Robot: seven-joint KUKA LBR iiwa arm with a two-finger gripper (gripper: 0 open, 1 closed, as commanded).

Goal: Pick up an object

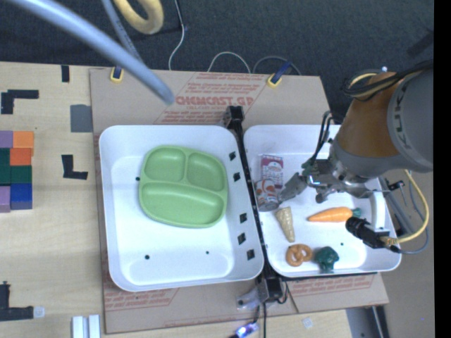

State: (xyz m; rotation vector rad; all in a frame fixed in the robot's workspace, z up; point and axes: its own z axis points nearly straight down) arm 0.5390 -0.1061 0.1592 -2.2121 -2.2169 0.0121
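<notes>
1. From my station I see the gripper (299, 184) low in the right bin (380, 263), toward that bin's left wall, with its tip over the lower edge of the small printed packet (270, 177).
2. I cannot tell from this slanted view how the jaws stand, and nothing shows between them, so I count nothing as held.
3. The packet lies flat against the bin's floor near the divider. I judge it light, thin and slick; a flat pouch gives little to pinch, so I would take it across a short edge, if at all.
4. The cream cone (285, 223) lies just below the packet. It looks like stiff toy plastic, and its taper could squirt out of a squeeze; the wide end is the better hold.
5. The carrot (330, 215) lies near the middle of the bin. It seems rigid and light; I would grip across its thick middle.
6. The pretzel (297, 254) and the dark green piece (326, 258) sit by the bin's near edge, almost touching, which crowds any approach.
7. The green divided plate (184, 186) fills the left bin (120, 259); too broad for my reach.
</notes>
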